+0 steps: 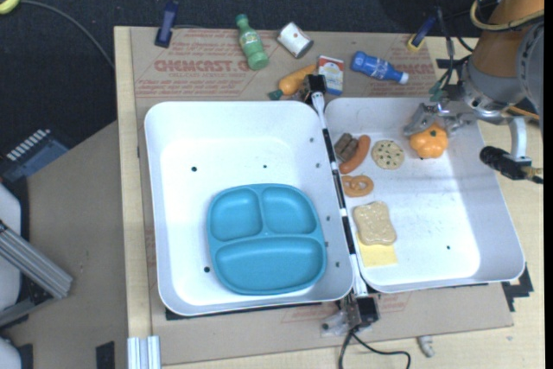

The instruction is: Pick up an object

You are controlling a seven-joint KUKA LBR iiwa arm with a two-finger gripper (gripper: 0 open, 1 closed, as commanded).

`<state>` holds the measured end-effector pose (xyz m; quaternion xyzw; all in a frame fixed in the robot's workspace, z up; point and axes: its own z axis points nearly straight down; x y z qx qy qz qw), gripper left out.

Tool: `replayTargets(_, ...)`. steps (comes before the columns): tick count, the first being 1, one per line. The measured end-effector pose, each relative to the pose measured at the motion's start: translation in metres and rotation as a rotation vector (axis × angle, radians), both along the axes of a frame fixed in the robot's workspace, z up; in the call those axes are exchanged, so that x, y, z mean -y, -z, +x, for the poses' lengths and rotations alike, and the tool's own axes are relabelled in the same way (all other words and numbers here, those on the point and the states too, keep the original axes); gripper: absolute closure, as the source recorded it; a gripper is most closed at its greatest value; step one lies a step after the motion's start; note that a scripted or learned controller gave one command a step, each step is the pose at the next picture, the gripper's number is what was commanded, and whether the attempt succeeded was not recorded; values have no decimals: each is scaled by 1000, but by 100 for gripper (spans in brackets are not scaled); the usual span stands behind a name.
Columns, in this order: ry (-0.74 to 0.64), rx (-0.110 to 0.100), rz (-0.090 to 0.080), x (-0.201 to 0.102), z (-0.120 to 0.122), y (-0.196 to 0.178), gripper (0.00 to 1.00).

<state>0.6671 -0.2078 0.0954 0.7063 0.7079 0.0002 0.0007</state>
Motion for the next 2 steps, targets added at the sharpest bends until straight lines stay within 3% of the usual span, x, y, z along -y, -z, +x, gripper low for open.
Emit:
replayTargets(1, 1, -2, 1, -50, -11, 10, 100)
replayTargets(2, 1, -1, 2, -127, -95, -90, 100)
